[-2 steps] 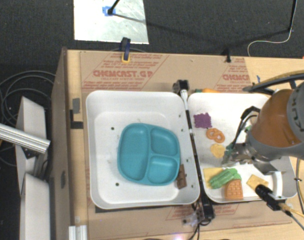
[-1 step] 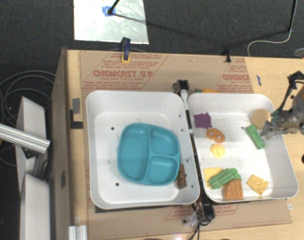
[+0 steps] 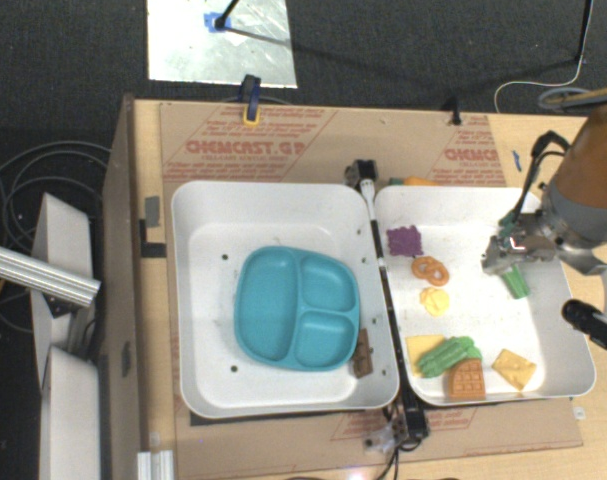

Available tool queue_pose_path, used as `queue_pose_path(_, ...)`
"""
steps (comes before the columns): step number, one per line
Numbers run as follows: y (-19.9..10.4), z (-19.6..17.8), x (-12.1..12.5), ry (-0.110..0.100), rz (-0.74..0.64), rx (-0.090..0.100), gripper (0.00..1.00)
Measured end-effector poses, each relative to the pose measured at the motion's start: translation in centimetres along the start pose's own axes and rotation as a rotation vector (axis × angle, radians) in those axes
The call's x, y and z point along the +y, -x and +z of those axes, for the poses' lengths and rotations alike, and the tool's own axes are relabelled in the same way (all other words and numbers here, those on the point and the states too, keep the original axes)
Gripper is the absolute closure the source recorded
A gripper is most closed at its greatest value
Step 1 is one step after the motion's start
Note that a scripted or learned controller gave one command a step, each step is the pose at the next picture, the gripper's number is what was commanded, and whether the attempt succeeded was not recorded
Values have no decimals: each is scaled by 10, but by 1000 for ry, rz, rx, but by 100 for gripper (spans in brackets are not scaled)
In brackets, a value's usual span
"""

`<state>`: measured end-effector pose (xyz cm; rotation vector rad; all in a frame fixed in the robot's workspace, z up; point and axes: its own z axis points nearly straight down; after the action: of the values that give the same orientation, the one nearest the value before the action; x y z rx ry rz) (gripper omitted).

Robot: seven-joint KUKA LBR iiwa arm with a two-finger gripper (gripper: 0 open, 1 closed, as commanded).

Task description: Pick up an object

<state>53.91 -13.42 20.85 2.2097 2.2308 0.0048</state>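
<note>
A green piece (image 3: 515, 283) hangs just below the jaws (image 3: 505, 261) over the right bin (image 3: 568, 353), seemingly pinched between them.

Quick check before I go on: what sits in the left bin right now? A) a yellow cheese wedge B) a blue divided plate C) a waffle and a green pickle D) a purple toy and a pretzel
B: the blue divided plate lies in the left bin, while the small toy foods are all in the right bin.
</note>
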Motion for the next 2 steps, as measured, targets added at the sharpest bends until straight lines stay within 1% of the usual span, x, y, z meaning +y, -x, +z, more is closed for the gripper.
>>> queue_pose_path(1, 4, 0, -1, -1, 6, -1, 0)
queue_pose_path(2, -28, 99, 59, -4, 1, 1, 0)
